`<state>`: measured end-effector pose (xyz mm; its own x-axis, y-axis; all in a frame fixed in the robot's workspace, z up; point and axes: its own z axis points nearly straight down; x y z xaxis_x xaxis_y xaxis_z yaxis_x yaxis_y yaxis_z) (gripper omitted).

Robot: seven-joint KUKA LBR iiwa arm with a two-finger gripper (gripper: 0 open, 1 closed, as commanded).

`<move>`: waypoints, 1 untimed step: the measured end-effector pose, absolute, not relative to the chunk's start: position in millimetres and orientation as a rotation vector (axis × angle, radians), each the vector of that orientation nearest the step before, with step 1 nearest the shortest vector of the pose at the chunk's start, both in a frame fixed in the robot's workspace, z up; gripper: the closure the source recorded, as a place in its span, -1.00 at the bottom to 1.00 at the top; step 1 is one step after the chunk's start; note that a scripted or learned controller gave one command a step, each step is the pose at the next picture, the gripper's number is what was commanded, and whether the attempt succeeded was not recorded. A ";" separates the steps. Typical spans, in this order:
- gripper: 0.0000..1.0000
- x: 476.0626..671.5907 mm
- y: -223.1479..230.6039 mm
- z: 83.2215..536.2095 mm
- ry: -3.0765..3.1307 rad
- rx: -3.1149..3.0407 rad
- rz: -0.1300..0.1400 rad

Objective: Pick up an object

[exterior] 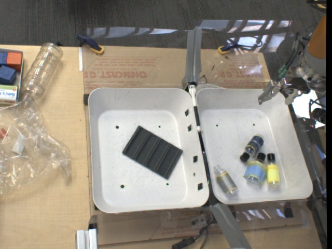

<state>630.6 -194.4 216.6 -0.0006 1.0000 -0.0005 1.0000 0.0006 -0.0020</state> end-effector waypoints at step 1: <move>-1.00 587.7 -115.6 331.3 -1.961 -2.455 0.003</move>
